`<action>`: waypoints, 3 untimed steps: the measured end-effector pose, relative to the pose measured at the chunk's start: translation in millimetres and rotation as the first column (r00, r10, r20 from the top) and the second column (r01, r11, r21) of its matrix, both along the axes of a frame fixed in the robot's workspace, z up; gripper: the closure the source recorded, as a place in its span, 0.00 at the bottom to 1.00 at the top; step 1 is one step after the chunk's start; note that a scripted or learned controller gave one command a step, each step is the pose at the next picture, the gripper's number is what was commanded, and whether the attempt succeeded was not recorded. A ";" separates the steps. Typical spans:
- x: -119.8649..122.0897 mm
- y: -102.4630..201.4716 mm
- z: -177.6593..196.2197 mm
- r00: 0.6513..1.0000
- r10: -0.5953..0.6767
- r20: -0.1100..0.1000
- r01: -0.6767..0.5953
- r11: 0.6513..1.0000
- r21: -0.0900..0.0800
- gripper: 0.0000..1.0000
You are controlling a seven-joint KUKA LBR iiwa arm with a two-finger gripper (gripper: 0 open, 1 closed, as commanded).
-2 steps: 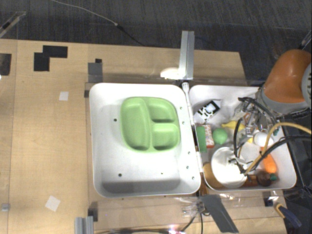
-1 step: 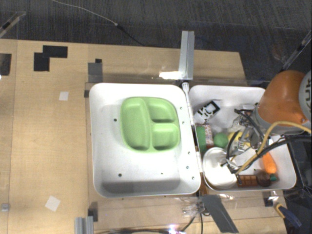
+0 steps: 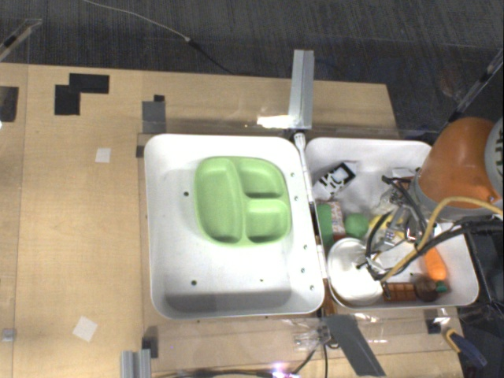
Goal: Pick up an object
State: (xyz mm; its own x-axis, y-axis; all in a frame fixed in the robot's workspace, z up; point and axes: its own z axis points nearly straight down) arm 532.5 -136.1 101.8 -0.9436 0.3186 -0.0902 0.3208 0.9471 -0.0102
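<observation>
- The arm (image 3: 465,164) hangs over the right bin (image 3: 394,146), at the right of the frame.
- A white bowl (image 3: 352,272) sits just below and left of it, low in that bin.
- A green tray (image 3: 240,199) lies alone in the left bin (image 3: 169,235).

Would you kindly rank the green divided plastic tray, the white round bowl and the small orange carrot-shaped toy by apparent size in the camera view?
1. Green divided plastic tray, clearly the largest.
2. White round bowl, partly covered by the arm's cables.
3. Small orange carrot-shaped toy, the smallest, though partly hidden too.
</observation>
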 end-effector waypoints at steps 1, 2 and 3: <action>-12.9 -10.0 -1.2 0.993 -0.121 -0.003 0.121 0.993 0.013 0.00; 21.5 10.4 -8.6 0.987 -0.154 -0.052 0.156 0.987 0.032 0.00; 76.5 -59.4 -12.8 0.938 -0.339 -0.071 0.343 0.938 0.042 0.00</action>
